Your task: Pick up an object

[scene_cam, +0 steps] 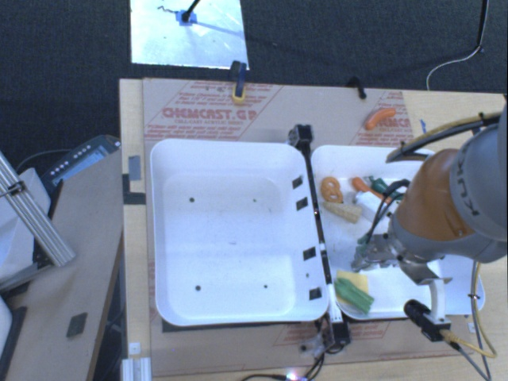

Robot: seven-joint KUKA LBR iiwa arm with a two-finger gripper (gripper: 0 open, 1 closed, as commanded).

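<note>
The tool (367, 254) is hovering near the yellow-and-green foam block (353, 289); I cannot tell its state; lowering squarely is advisable.

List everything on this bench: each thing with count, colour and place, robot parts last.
Left bin: one, white, left half of the bench.
Right bin: one, white, beside it, partly under the arm.
Pretzel-shaped piece: one, orange, right bin, upper left.
Corn-like piece: one, pale yellow, right bin, below the pretzel-shaped piece.
Carrot-like piece: one, orange, right bin, near the top.
Green and yellow item: one, right bin, near front left corner.
Orange item: one, on the bench behind the right bin.
Arm: one, grey with orange band, over the right bin.
End effector: one, dark metal, low in the right bin.
</note>
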